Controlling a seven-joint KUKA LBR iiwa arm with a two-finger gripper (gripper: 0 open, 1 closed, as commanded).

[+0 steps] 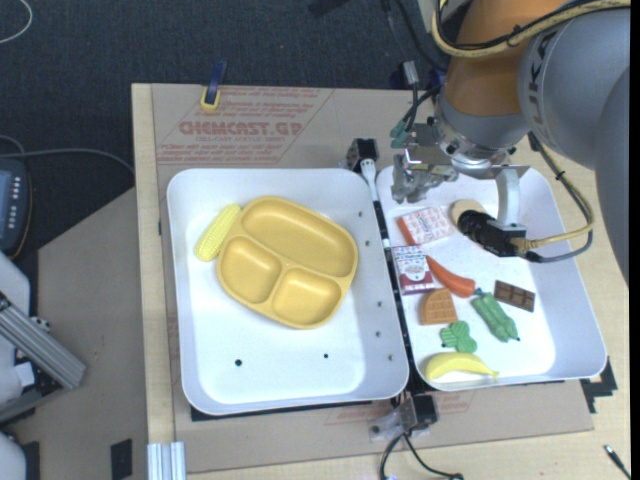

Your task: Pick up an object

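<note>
My gripper [415, 186] hangs over the back left corner of the right bin [570, 268], just above a red and white packet [425, 225]. Nothing shows in its grasp. In front of the packet lie a dark red box [410, 268], a red-orange carrot [452, 279], an orange wedge [437, 308], a green broccoli piece [459, 336] and a banana [458, 368]. A green pod [495, 318] and a brown chocolate bar [514, 295] lie further right. A cream-coloured piece [466, 210] sits behind a black part on the arm's cable [492, 234].
The left bin [190, 298] holds a yellow divided plate [288, 260] with a toy corn cob [217, 231] at its left. The bins meet along a ridge [388, 268]. The grey and orange arm [520, 58] covers the right bin's back edge.
</note>
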